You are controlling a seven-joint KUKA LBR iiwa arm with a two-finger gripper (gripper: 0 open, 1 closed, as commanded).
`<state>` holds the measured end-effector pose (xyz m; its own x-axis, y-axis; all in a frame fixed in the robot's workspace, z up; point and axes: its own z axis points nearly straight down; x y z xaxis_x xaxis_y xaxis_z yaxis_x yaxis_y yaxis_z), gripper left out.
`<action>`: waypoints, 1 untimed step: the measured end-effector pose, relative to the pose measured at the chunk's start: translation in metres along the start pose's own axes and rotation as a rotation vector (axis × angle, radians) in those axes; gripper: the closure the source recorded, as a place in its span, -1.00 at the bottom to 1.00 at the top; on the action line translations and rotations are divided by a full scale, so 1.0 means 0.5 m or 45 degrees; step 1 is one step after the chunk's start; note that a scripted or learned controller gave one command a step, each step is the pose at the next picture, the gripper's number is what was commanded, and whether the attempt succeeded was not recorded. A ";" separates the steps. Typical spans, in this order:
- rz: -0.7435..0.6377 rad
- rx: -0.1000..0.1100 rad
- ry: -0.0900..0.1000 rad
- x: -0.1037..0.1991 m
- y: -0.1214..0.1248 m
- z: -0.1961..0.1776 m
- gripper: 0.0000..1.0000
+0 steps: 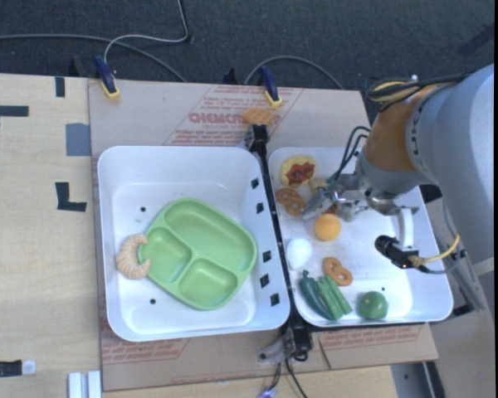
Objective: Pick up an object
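The gripper (330,199) hangs low over the right bin (415,301), and its 2 fingers are lost in a blur of grey metal, so whether they are spread or pressed together cannot be told.

Just below the jaws sits an orange ball (328,227), close enough that it may be touching them (the view does not settle this). Just to their left lie a brown pretzel (288,199) and, slightly above it, a yellow disc with a red topping (300,172).

Farther below the jaws come a white egg (299,252), a second small pretzel (336,271), 2 green pods (324,297) side by side, and a green round fruit (372,305) at the bin's lower edge.

Well apart to the left, in the other bin (116,181), a green divided tray (201,253) lies with a pale ringed toy (133,257) against its left rim.

The step in hand looks like the descent onto a target, most likely the orange ball. The next move would call for centring the jaws around it, closing, and lifting straight up; a round ball may well roll away.
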<state>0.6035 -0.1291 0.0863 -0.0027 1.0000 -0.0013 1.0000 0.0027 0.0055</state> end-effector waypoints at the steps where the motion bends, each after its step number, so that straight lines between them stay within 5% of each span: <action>1: 0.002 0.003 -0.001 0.049 -0.061 0.000 -1.00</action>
<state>0.5730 -0.1048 0.0861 -0.0010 1.0000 -0.0022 1.0000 0.0010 0.0034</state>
